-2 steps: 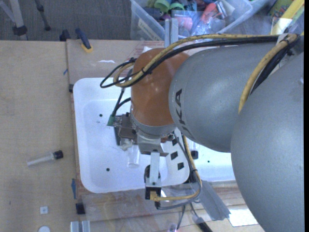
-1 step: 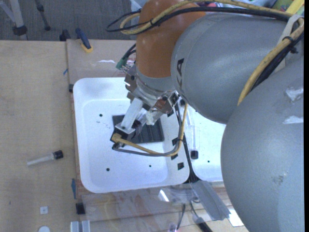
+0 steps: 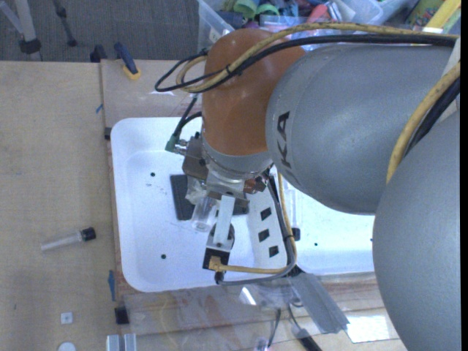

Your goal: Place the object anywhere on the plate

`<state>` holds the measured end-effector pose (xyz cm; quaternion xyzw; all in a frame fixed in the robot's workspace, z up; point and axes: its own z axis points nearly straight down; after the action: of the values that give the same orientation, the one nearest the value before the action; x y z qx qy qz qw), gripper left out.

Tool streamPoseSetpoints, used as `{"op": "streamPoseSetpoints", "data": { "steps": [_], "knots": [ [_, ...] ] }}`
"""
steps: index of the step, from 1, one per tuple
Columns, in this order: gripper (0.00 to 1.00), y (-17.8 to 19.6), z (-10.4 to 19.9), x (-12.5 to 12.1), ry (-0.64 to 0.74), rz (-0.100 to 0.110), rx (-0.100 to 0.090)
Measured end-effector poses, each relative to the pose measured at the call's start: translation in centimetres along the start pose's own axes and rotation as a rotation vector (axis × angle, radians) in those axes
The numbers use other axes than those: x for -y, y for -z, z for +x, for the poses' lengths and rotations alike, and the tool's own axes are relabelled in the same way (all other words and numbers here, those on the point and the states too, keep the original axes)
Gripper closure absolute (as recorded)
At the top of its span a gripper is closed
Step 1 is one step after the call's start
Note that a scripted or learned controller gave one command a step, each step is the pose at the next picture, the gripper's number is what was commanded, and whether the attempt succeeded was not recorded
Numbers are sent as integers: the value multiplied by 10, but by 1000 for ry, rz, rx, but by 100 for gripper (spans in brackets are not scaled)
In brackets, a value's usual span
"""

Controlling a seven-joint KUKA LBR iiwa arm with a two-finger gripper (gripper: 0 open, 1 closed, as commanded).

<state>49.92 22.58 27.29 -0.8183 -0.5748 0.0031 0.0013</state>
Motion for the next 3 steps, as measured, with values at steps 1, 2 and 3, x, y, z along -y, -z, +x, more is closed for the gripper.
{"op": "streamPoseSetpoints", "data": {
  "steps": [1,2,3],
  "knots": [
    [100,-59,-9,19,-363,1,0],
    [100,47,-8,19,-75,-5,-3],
    [100,-43,-8,19,308,-1,-1]
  ]
}}
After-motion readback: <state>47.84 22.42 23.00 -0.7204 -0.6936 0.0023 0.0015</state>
